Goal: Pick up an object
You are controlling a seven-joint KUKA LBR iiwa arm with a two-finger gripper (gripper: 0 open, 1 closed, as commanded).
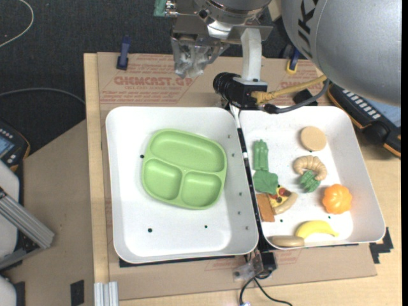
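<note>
So the gripper [191, 59] hangs above the far edge of the left bin [127, 228], over the cardboard, and honestly I can't tell how its jaws sit, too blurry. The left bin holds a smooth, glossy green plate [183, 168] with three rounded compartments. All the pickable toys sit in the right bin [363, 190]: a flat tan disc [313, 138], a ridged croissant [310, 166], a lumpy orange pumpkin [336, 198], a curved banana [315, 229] and a pizza slice [282, 201].
</note>
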